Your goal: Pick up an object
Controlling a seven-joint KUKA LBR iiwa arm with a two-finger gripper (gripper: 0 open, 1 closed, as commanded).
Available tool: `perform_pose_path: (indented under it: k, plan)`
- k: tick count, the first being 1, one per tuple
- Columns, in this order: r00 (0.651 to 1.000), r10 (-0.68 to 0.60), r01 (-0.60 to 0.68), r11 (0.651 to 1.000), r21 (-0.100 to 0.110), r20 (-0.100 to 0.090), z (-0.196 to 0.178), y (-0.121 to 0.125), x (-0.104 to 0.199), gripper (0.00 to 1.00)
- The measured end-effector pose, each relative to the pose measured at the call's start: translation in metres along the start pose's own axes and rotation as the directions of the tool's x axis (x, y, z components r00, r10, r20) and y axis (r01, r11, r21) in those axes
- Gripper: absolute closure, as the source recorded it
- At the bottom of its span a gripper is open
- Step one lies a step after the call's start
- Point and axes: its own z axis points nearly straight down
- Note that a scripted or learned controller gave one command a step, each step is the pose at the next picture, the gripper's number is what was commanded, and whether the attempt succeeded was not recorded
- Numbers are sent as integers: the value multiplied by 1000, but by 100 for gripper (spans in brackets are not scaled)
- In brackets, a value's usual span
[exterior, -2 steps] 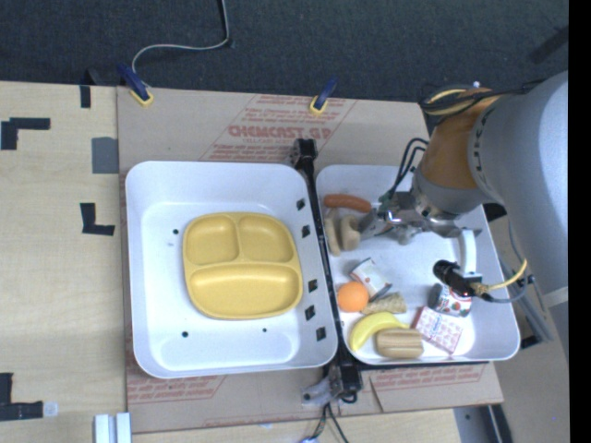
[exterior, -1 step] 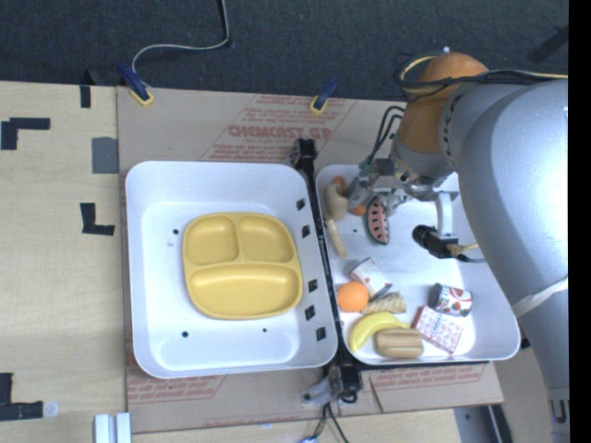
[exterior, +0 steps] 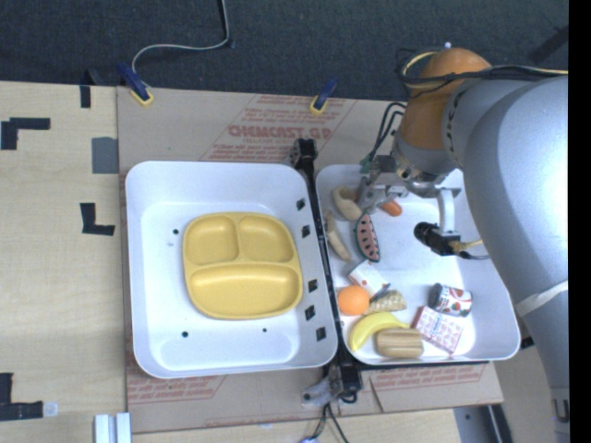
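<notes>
Two shallow white bins sit side by side on the bench (exterior: 55, 247), over a sheet of printed cardboard (exterior: 268, 127). The left bin (exterior: 148, 247) holds one thing: a smooth yellow plastic plate (exterior: 245, 264) with rounded corners, moulded into three compartments, lying flat at its middle. The right bin (exterior: 411, 264) holds the loose objects for picking. At its 12 o'clock end lie a pale beige lumpy piece (exterior: 348, 203), a small orange carrot-like stub (exterior: 392, 208) and a curved watermelon slice (exterior: 367, 236) with a red face and dark seeds. A second pale piece (exterior: 337, 244) lies at 9 o'clock against the wall. Toward 6 o'clock crowd a white card with a red mark (exterior: 367, 273), a round orange ball (exterior: 353, 300), a yellowish knobbly piece (exterior: 388, 300), a glossy yellow banana (exterior: 374, 326) and a tan bread roll (exterior: 399, 343). At 5 o'clock sit a short printed can (exterior: 450, 299) and a flat pink patterned box (exterior: 438, 329). The gripper (exterior: 374, 195) hangs over the 12 o'clock end, between the beige piece and the carrot stub, just above the watermelon slice. Whether it is spread or closed cannot be told, and nothing is seen held in it.
</notes>
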Motion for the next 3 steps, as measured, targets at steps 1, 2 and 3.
perform_pose_path:
  k: [1,2,3]
  plan:
    - [1000,0,0,1000,0,1,0,0,0,0]
    - [1000,0,0,1000,5,-1,10,2,-2,0]
    - [1000,3,-3,1000,6,4,9,1,2,0]
